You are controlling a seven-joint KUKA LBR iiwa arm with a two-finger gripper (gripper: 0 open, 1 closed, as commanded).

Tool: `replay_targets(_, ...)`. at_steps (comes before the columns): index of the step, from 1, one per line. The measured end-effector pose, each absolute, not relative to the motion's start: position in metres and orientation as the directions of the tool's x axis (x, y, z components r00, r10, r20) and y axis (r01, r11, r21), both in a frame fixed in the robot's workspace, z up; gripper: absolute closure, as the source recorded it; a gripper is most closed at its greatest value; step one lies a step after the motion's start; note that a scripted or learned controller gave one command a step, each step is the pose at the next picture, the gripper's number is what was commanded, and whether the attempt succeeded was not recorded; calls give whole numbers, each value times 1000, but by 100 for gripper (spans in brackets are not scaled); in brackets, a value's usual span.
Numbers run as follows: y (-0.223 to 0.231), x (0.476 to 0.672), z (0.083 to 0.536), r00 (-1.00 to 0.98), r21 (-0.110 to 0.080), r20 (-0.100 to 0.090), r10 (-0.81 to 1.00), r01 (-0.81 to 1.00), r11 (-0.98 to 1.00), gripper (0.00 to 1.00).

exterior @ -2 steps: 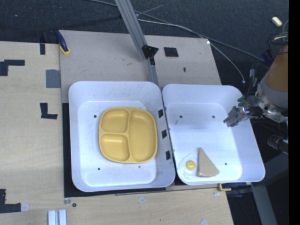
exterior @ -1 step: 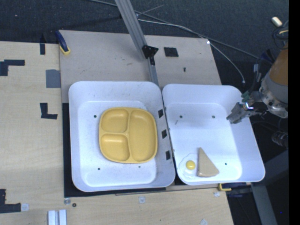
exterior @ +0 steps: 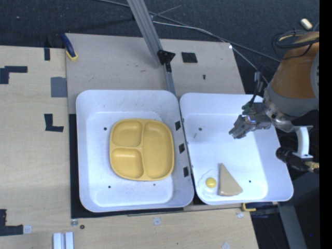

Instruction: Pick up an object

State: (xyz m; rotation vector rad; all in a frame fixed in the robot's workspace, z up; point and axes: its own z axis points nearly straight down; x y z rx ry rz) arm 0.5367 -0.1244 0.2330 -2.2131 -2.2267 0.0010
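While nothing is yet held, the claw (exterior: 239, 130) is seen hanging over the right bin (exterior: 270, 154), toward its far right part, with the arm (exterior: 293, 84) reaching in from the right. Whether the claw is wide or narrow cannot be told, since its tips are small and dark against the bin floor; no object is seen between them.

Two candidates lie at the near edge of the same bin: a tan wedge (exterior: 227, 181) and, just left of it, a small yellow ball (exterior: 210, 182) resting on a white disc. Both are well apart from the claw. In the left bin (exterior: 91, 139) a yellow tray (exterior: 141, 149) with three compartments is laid flat.

The step in hand is judged to be the approach, before any grasp. For the next move, the claw would need to be carried toward the near side, centred over the wedge or ball, and lowered.
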Motion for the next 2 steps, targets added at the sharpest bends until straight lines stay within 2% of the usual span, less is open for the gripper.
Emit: replay_targets(2, -19, 551, 225, -6, -3, 0, 1000, 1000, 6, 100)
